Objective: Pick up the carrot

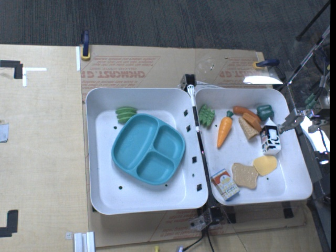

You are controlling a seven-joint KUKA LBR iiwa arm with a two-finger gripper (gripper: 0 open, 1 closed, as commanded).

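Note:
The carrot is orange with a small green top. It lies in the left part of the right bin, pointing toward the near side and tilted slightly left. Nothing touches it. The gripper shows as grey metal parts at the right rim of that bin, well to the right of the carrot and close to a black-and-white carton.
Around the carrot lie a green leafy piece, an orange sausage, a tan wedge, a teal item, a bread slice, a yellow chip and a small carton. The left bin holds a blue divided plate and a green item.

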